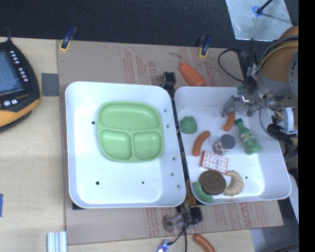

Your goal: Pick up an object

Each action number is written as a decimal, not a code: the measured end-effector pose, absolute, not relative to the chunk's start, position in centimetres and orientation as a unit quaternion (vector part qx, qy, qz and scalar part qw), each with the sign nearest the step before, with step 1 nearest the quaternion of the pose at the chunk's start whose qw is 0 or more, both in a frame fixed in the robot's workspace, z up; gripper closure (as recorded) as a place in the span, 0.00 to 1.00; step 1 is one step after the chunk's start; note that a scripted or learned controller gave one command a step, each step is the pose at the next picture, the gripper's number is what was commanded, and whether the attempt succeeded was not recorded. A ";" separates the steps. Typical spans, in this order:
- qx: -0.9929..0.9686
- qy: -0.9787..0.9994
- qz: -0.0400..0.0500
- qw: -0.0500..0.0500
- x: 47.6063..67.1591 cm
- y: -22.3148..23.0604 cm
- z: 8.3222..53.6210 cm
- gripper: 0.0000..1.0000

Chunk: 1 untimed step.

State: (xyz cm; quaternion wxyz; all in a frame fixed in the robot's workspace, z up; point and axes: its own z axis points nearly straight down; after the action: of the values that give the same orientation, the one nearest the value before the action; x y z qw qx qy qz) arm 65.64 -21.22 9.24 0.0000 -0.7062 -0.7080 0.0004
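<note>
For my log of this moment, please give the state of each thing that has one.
Two-finger gripper: open, low over the right bin.
Small orange carrot: lying loose below the gripper.
Green plastic bottle: lying on its side.
Green divided plate: flat in the left white bin.

A robotics lab is showing here. A teach pendant (8, 88) is lying on the wooden counter (26, 172), a cardboard sheet (131, 64) is being held down by clamps (68, 38), and two white bins (76, 140) are sitting on it, one carrying toy food like a plastic croissant (234, 183). Loose cables (233, 67) are trailing toward the robot arm (278, 62).
</note>
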 end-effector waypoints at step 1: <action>-0.706 -0.709 0.001 0.002 65.6 -18.7 9.2 0.00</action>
State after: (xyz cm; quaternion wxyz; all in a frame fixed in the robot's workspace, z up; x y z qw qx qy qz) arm 65.61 -18.70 9.19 0.0019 -0.7055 -0.7087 0.0012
